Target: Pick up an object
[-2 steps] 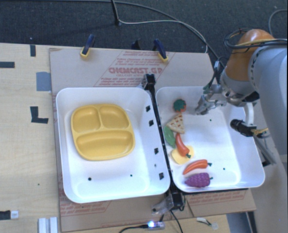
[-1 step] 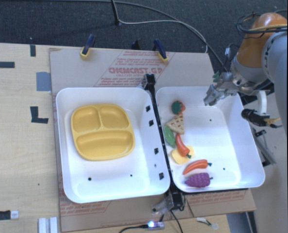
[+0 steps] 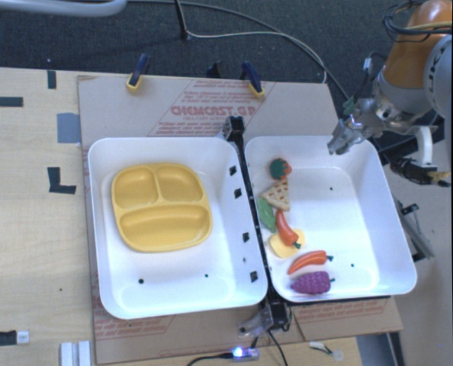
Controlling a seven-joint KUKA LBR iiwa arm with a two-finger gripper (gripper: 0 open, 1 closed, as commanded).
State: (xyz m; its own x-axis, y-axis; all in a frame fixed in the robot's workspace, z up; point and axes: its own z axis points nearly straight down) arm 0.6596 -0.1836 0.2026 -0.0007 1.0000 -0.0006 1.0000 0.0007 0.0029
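Hovering at the upper right corner of the right bin (image 3: 379, 204), our gripper (image 3: 341, 145) sits just over the rim, and we cannot tell how it is set, since it shows as a small grey shape at this slant. Everything we might pick lies to its lower left, strung along the bin's left wall: a round red and green toy vegetable (image 3: 279, 168) nearest, then a tan wedge (image 3: 277, 197), a green piece (image 3: 266, 215), a red chili (image 3: 286, 229) over a yellow piece (image 3: 281, 244), an orange-red pepper (image 3: 309, 260) and a purple grape bunch (image 3: 312, 284) at the lower edge. We judge the round vegetable the shortest reach, leftward and slightly down the frame. The chili runs roughly up and down the frame, the pepper nearly across it. The left bin (image 3: 104, 204) holds a yellow divided plate (image 3: 162, 207), well apart from our gripper.
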